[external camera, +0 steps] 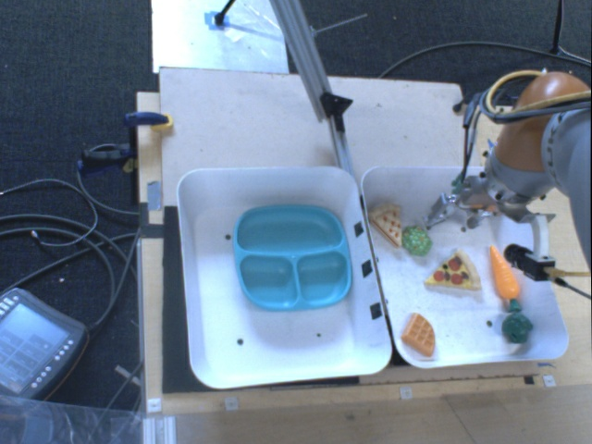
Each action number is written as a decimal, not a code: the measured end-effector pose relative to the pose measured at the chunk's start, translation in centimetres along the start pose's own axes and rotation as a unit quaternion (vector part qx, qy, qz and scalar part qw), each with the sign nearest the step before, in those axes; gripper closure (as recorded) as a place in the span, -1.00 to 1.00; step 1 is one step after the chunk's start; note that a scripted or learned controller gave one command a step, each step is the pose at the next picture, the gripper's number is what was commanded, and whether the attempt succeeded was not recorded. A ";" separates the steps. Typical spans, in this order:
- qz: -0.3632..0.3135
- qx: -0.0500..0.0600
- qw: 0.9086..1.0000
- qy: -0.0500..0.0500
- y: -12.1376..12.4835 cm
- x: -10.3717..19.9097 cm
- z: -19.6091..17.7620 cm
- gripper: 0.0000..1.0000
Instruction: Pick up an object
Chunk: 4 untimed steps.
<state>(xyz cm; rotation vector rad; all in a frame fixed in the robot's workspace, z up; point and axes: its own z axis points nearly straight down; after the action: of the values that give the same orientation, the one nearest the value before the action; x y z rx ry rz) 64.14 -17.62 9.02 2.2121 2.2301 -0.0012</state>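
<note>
— Grey metal hand [442, 213] hangs low in the right white bin [555, 340], near a green round toy [416, 241]; whether it is clenched, I cannot tell.

— Risk?

— Likely nudging the triangular pizza slice [454, 272] beside it and closing on nothing.

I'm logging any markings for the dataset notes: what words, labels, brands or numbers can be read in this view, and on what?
None can be read.
Handheld controller at the lower left: its screen shows a grid of marks, too small and blurred to read.
Black tabs along the bins' shared edge: no text visible.
Blue divided tray and toy foods: no lettering.
</note>
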 end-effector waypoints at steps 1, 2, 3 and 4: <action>-0.001 -0.003 1.000 -0.001 0.2 0.0 -1.3 1.00; 0.000 -0.005 1.000 -0.001 0.7 -0.1 -7.9 1.00; 0.000 -0.004 1.000 -0.001 1.5 -0.4 -12.6 1.00; 0.000 -0.005 1.000 -0.001 1.7 -0.4 -18.2 1.00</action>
<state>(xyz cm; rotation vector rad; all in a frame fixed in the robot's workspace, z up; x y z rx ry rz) 65.86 -17.96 27.18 2.2070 2.2242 0.0077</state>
